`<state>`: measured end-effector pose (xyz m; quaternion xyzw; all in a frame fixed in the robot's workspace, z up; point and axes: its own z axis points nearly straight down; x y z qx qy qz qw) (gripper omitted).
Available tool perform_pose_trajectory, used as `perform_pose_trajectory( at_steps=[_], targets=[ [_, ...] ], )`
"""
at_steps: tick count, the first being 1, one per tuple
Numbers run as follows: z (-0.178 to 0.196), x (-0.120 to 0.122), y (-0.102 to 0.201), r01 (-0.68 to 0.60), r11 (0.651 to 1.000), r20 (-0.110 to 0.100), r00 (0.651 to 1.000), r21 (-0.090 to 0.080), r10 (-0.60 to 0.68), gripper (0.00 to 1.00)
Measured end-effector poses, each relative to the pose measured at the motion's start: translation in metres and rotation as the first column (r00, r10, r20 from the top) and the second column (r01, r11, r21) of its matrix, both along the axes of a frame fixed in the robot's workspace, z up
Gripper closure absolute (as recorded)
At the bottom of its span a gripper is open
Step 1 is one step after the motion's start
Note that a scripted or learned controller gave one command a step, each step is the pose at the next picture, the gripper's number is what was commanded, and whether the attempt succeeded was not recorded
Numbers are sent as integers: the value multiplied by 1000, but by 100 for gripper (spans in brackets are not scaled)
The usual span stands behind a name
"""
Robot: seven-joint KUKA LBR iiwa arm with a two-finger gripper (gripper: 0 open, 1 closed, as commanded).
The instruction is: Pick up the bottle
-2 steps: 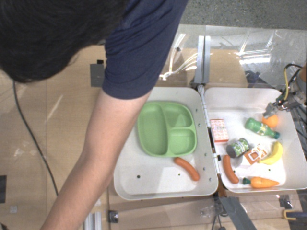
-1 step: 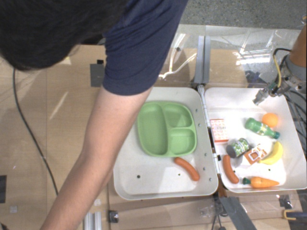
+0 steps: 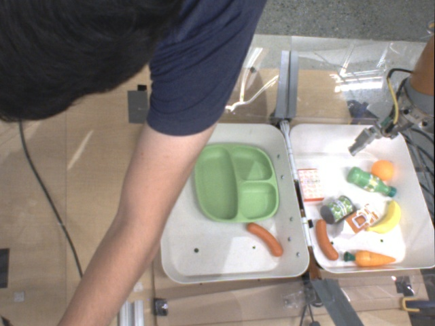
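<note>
One small green bottle [image 3: 370,181], likely light and slippery, lay ready for a mid-body grasp; gripper [image 3: 365,140] jaw state unclear.

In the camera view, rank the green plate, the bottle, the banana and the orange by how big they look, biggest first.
1. green plate, by far the largest.
2. banana and bottle: they look about alike, so I leave them unranked.
3. orange, smallest.

Green bottle [image 3: 370,181] lying on its side at the right of the frame, in the right-hand bin, pale cap end apparently pointing toward the frame's lower right.
</note>
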<state>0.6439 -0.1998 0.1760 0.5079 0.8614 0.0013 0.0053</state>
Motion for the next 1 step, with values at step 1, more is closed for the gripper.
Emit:
perform_pose_trajectory(
  at_steps=[1],
  targets=[
    [-49, -5, -9, -374, 928, -2, 928, -2, 374, 0]
  ],
)
